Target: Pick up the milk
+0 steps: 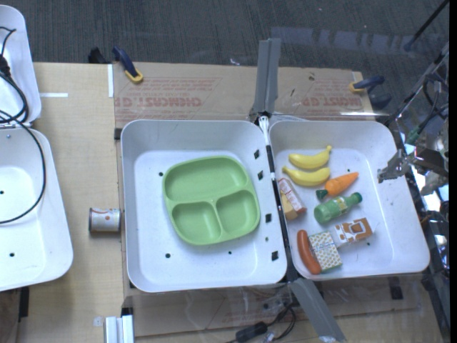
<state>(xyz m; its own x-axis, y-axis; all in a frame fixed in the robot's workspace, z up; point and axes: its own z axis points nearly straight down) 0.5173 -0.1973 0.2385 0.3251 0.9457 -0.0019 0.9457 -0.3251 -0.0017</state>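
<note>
Bench (86, 120): a tan surface on which two shallow white bins are set side by side
Small can (105, 220): laid on its side on the bench, just beside the left bin's outer wall
Left bin (143, 263): a green divided plate (211, 200) with three compartments is held near its middle
Divider (267, 77): a grey upright strip is seen where the two bins meet
Right bin (378, 138): the toy food is gathered in its left and middle part
Small packet (290, 198): laid near the right bin's left wall, below the bananas
Bananas (309, 167): two yellow ones are laid one under the other near the top
Carrot (340, 184): orange, placed just right of the lower banana
Green bottle (337, 207): laid on its side under the carrot
Sausage (308, 251): red, laid near the bin's front edge
Box (325, 251): patterned, touching the sausage's right side
Milk (352, 232): a small carton lying flat, just right of the box and below the green bottle
Gripper (397, 164): seen at the right bin's right rim, well apart from the milk; whether its fingers are spread or pressed together cannot be told
</note>
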